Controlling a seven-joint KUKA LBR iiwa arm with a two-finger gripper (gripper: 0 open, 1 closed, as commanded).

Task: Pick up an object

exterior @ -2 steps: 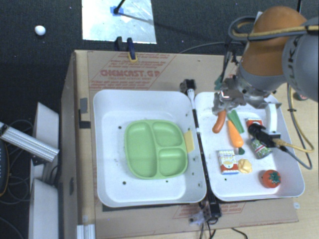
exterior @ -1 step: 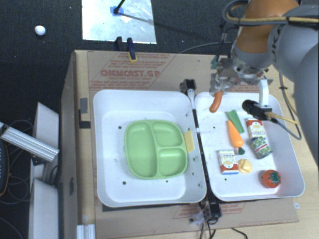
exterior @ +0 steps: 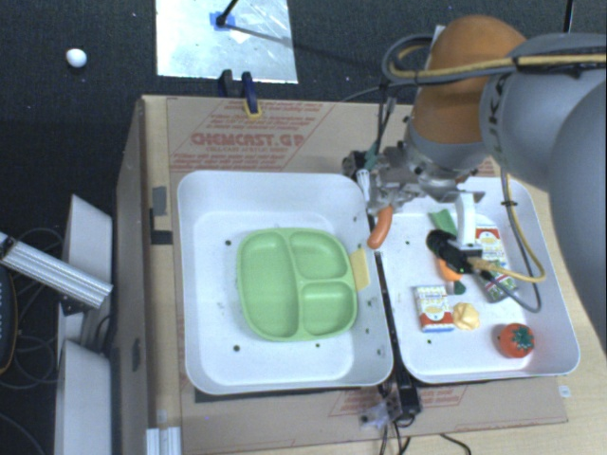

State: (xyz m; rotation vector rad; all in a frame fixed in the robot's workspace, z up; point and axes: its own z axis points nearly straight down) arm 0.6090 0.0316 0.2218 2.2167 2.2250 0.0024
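Note:
My gripper [exterior: 381, 202] hangs over the ridge between the two bins, near their far edge. An orange carrot [exterior: 380, 227] sticks out downward from between its fingers, tilted slightly, so the gripper is shut on it. The carrot's lower end is above the left rim of the right bin [exterior: 545, 254]. Further right in that bin lie a green piece [exterior: 441, 220], a small orange piece [exterior: 449, 270], a red and white box [exterior: 488, 245], a small carton [exterior: 433, 308], a yellow lump [exterior: 465, 316] and a red tomato [exterior: 513, 339].
The left bin [exterior: 213, 254] holds a green divided plate [exterior: 294, 282], with a yellow slab [exterior: 360, 268] against its right wall. The arm's grey and orange bulk covers the far right corner. A yellow cable loops across the right bin.

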